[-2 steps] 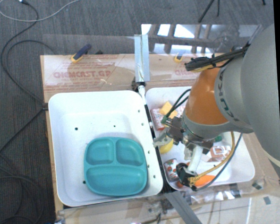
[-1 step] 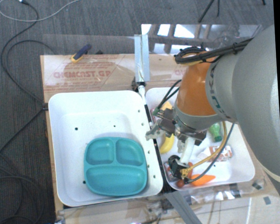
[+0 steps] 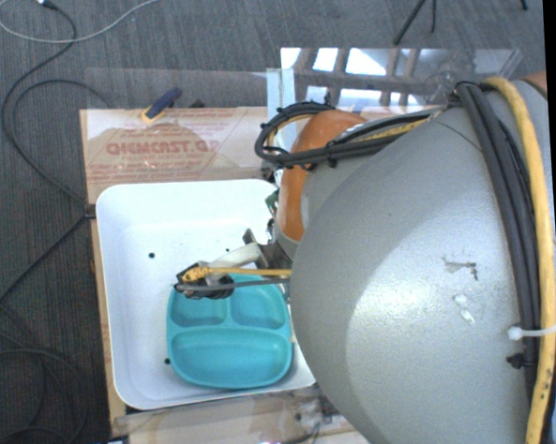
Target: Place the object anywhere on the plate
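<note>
The object (image 3: 227,274) looks like a long, thin yellowish stick or utensil with a dark clump at its left end. It lies across the upper edge of the teal plate (image 3: 231,346), over the top compartments, but whether it's actually resting on the plate or hanging just above it is hard to call from this angle. The plate sits in the lower half of the white bin (image 3: 156,224).

The gripper (image 3: 261,255) is right at the stick's right end, mostly buried behind the big grey arm (image 3: 423,283), and its grip state can't be read, so no claiming it holds anything.

Best guess: the task is near the end. Position over the plate looks right; what's probably left is a confirmed release and the arm backing away.
</note>
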Tool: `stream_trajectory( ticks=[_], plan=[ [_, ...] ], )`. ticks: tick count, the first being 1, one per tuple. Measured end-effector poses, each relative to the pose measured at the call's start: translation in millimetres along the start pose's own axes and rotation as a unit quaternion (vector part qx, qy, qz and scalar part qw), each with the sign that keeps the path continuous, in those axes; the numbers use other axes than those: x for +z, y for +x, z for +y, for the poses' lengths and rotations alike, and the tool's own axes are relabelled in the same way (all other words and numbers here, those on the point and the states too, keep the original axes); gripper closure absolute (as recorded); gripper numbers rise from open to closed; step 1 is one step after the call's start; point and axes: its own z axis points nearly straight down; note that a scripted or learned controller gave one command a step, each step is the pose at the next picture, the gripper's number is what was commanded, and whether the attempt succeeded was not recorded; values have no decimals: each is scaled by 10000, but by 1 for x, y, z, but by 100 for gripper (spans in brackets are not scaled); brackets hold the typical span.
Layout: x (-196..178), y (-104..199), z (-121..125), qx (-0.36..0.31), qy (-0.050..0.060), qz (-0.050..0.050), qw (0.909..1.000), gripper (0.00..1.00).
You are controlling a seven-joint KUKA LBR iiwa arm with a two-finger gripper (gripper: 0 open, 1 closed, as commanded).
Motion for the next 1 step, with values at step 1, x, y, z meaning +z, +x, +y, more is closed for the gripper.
stream_trajectory(
  ticks=[1],
  plan=[
    [106, 54, -52, -962, -10, 32, 9954, 0]
  ],
)
